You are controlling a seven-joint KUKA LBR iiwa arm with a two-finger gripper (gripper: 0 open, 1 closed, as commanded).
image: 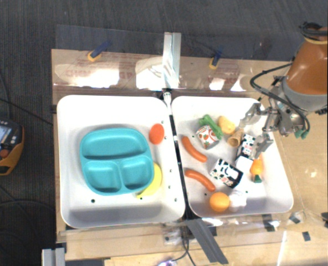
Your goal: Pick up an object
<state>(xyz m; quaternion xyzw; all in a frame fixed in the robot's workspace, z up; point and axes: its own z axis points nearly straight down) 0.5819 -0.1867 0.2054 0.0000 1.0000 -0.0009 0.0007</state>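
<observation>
Right bin, contents: two sausages, one lying beside the centre divider, the other sitting lower down; an orange ball resting near the front wall, partly covering a small white item too unclear to name. A black-and-white patterned block is lying tilted mid-bin. A red-and-white round toy is sitting next to a green piece and a yellow lump. A tan cone is lying just right of these. A small black-and-white cube and a carrot are sitting near the right wall, the cube partly overlapped by the gripper.

Gripper: hanging over the bin's upper right corner, fingers spread apart, nothing visibly between them. Arm being cut off by the frame's right edge.

Left bin: holding a teal divided tray; a yellow item is peeking out beneath the tray's lower right corner, mostly hidden. An orange ball-like piece is resting near the divider.
</observation>
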